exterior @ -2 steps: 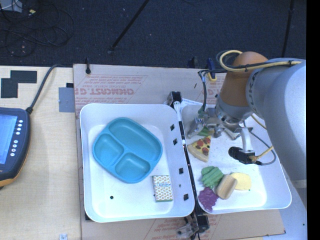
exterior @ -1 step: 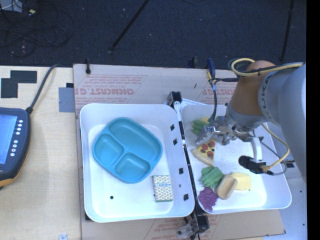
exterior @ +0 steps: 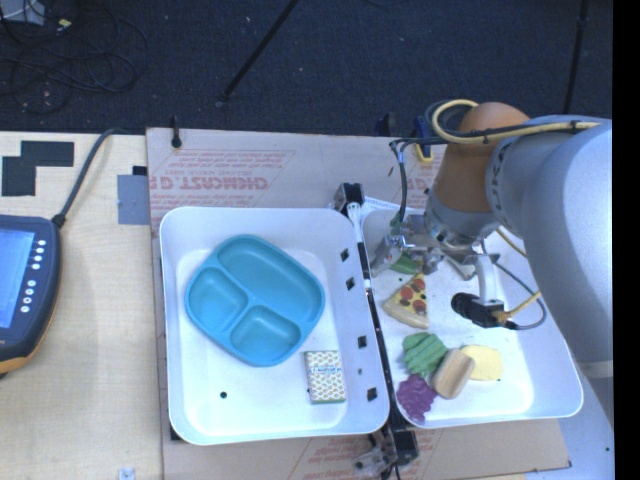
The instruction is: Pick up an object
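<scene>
My gripper (exterior: 402, 251) is low over the far left part of the right bin (exterior: 545, 368), under the orange wrist band. A small green thing (exterior: 408, 265) shows just beneath it; whether it is gripped is hidden. A toy pizza slice (exterior: 408, 304) lies just in front of the gripper. Nearer the front lie a green leafy piece (exterior: 422, 351), a purple piece (exterior: 415, 398), a tan bread roll (exterior: 452, 374) and a yellow block (exterior: 486, 362).
The left bin (exterior: 190, 408) holds a blue divided plate (exterior: 255, 299) and a small patterned box (exterior: 325, 376). A black part with a cable (exterior: 478, 310) hangs off the arm over the right bin. A tablet (exterior: 20, 283) lies at the far left.
</scene>
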`<state>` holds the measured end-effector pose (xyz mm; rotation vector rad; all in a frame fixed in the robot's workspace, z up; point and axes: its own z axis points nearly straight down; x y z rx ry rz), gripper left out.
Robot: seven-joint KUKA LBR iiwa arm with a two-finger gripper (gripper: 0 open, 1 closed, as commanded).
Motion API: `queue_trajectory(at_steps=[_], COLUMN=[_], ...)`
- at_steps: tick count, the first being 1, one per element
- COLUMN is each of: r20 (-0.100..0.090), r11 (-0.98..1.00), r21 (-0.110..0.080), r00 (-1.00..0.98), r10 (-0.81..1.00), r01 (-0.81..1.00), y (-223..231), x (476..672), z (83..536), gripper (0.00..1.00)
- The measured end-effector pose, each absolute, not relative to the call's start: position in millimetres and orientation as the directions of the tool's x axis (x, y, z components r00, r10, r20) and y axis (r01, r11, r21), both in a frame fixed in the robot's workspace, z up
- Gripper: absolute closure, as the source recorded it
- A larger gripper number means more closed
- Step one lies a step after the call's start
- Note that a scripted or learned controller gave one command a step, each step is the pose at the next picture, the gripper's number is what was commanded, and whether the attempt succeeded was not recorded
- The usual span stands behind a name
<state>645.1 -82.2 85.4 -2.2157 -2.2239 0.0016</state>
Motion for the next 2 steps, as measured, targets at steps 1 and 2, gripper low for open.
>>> queue_trajectory(at_steps=[1,2], r20=[0.001,0.001], r11=[0.000,0.000], r21=[-0.004,-0.003], r00=[0.000,0.000], r10=[1.000,1.000], r01=[1.000,1.000], y=[-93,-111], x=[644.0,644.0], z=[85,86], gripper=[0.00,0.00])
